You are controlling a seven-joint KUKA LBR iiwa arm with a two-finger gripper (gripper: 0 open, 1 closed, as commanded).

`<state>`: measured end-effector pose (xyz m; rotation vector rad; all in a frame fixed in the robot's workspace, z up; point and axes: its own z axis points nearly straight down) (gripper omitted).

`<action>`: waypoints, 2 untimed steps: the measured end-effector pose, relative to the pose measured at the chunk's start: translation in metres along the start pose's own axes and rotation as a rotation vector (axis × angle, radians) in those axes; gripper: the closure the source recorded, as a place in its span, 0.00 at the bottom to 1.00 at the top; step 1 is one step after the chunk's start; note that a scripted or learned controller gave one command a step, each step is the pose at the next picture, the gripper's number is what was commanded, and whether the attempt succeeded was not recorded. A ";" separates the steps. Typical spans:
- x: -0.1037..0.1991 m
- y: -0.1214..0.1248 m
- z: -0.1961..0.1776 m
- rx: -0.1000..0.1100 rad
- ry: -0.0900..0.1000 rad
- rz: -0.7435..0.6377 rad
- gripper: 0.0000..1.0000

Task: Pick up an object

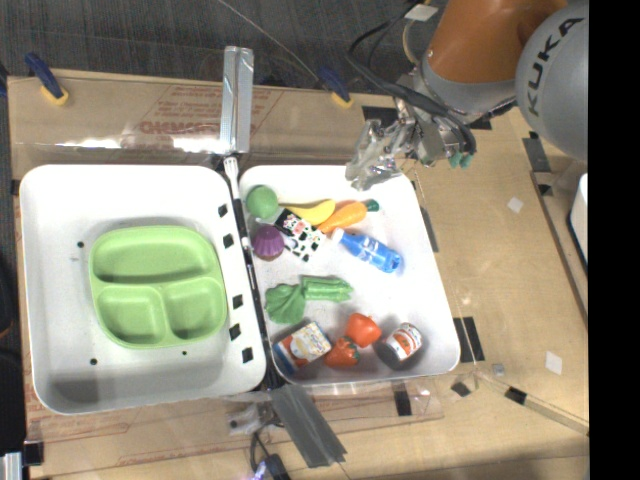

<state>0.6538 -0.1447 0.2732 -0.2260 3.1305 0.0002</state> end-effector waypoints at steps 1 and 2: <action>-0.001 -0.001 -0.012 0.004 -0.005 -0.001 1.00; 0.004 -0.049 0.018 0.001 0.001 -0.436 1.00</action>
